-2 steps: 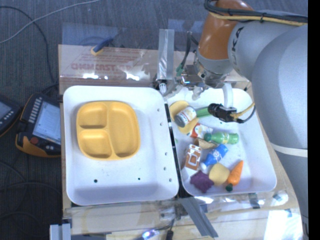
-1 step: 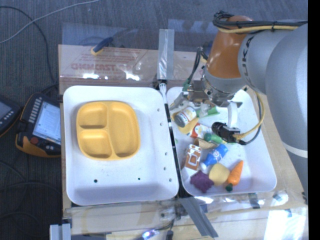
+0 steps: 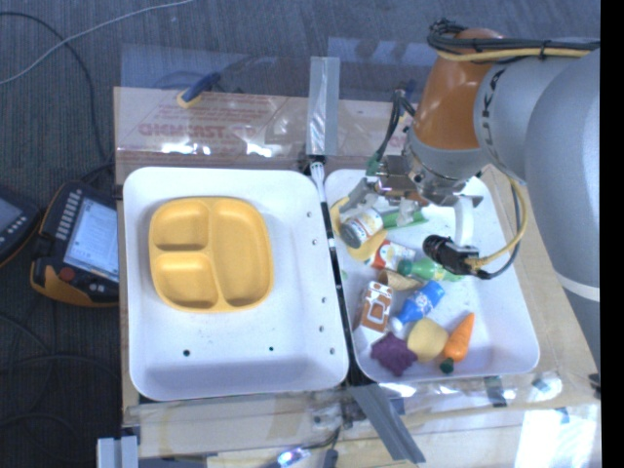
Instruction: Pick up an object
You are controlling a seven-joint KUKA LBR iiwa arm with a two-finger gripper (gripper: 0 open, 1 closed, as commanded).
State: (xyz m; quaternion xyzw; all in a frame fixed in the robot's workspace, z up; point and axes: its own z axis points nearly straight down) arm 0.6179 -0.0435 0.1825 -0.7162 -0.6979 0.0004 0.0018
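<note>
The grey arm with the orange band reaches in from the right and hangs over the upper part of the right shallow white bin [image 3: 517, 349]. Its jaws [image 3: 382, 195] sit low at that bin's upper left, just beside a small jar with a yellow label [image 3: 361, 228]; whether they are spread or pressed together cannot be told. Below the jar lie a blue bottle [image 3: 419, 303], an orange carrot [image 3: 459, 334], a purple lump [image 3: 393, 355] and a yellow round piece [image 3: 426, 338]. The left shallow white bin [image 3: 234, 349] holds a yellow divided plate [image 3: 210, 253].
</note>
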